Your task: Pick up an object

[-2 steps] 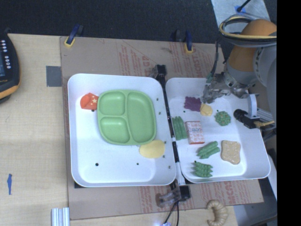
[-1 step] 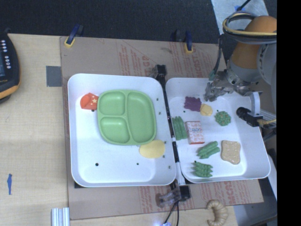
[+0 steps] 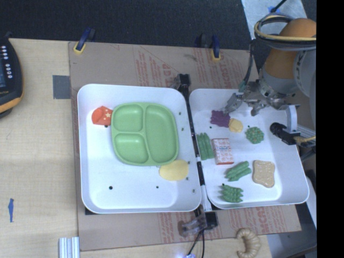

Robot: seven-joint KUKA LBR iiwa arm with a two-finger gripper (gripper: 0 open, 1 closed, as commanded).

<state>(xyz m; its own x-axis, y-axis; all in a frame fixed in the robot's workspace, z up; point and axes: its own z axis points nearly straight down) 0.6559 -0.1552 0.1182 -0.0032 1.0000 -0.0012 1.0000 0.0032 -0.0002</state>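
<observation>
Arm over the right bin's far edge, toy food spread across both bins on the worktop.

From the camera view, the end effector (image 3: 246,102) hangs above the far part of the right bin (image 3: 290,198), its fingers spread apart with nothing between them. Just beside it lie a purple piece (image 3: 219,117) and a small yellow piece (image 3: 235,125), the two touching. Nearby sit a green broccoli floret (image 3: 255,135), a red-and-white packet (image 3: 222,151), a green pod (image 3: 204,145) along the bin's left wall, a second green pod (image 3: 237,170), a tan bread slice (image 3: 264,173) and a green bundle (image 3: 231,193). The left bin (image 3: 97,192) holds a green divided plate (image 3: 145,133), a red piece (image 3: 101,115) touching the plate's left side, and a yellow piece (image 3: 174,170) at its near rim.
</observation>
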